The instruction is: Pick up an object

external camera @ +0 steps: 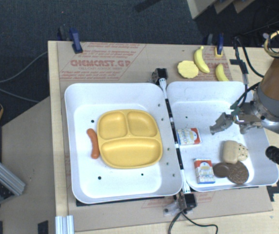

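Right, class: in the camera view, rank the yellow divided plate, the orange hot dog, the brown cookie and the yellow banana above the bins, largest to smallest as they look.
1. Yellow divided plate
2. Orange hot dog
3. Yellow banana and brown cookie: too alike to rank.

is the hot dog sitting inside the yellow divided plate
No, the hot dog lies on the floor of the left bin, beside the left edge of the yellow divided plate, not in any compartment.

Both white bins (76,130) look like smooth, faintly glossy plastic, and so does the yellow divided plate (129,138). Just beside the metal-grey gripper (223,124), the small cartons (188,136) are probably printed card. The bench board (100,62) looks matt.
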You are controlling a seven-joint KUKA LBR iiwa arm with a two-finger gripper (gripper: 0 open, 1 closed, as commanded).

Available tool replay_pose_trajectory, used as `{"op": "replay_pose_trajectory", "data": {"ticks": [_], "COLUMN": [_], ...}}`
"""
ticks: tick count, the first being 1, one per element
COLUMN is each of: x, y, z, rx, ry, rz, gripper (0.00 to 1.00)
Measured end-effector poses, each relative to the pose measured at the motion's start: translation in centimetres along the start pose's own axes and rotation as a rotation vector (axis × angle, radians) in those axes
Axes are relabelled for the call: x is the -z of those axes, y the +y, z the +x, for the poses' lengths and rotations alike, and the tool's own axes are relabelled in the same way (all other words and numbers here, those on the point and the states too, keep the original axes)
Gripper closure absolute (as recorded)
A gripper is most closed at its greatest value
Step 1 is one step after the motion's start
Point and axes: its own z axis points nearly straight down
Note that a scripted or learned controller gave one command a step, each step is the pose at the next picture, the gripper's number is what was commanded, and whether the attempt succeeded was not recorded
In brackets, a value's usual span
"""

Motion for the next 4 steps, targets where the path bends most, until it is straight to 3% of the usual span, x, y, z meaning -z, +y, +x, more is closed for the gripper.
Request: {"op": "replay_pose_trajectory", "data": {"ticks": [1,2,3,4], "x": [-11.8,-14.0,-14.2,-14.5], "y": [0.1,-1.6,5.0,0.5], "z": [-4.4,-10.8,-2.9,-3.5], "rx": [0.003,0.006,0.009,-0.003], "ry": [-0.005,0.015,-0.003,0.002], "rz": [-0.020,-0.005,-0.012,0.005], "gripper": [0.00,0.00,0.00,0.00]}}
